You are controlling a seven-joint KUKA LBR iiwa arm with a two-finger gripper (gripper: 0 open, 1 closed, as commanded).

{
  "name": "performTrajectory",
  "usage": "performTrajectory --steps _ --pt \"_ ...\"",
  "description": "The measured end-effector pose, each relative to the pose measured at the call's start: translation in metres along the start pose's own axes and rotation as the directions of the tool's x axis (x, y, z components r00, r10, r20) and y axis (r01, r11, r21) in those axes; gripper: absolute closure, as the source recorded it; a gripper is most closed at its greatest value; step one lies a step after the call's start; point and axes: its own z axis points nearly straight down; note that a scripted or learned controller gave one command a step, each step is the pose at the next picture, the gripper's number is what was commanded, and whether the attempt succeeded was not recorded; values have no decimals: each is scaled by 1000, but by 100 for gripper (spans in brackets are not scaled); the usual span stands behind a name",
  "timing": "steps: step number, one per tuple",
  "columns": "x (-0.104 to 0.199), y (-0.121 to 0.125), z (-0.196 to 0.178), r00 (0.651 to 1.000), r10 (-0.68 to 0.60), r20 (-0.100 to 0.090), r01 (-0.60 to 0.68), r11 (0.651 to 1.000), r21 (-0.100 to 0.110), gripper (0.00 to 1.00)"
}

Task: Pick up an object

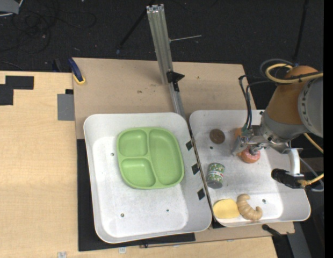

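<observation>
Two white bins sit side by side; the left bin (102, 208) holds a green divided plate (150, 158). At right of centre, the gripper (249, 145) hangs over a pink-orange round object (251, 155) in the right bin (287, 211), seemingly touching it; whether it grips is unclear. No writing is legible on the small green-patterned can (215, 174) lying near the bin's left wall.

bench (209, 85) | bears: left white bin (102, 208), right white bin (279, 203) | side by side
</observation>
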Motion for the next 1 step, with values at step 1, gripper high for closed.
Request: performTrajectory --steps 1 --pt "-6 8 -59 1000 -3 -6 3 1000 7 100"
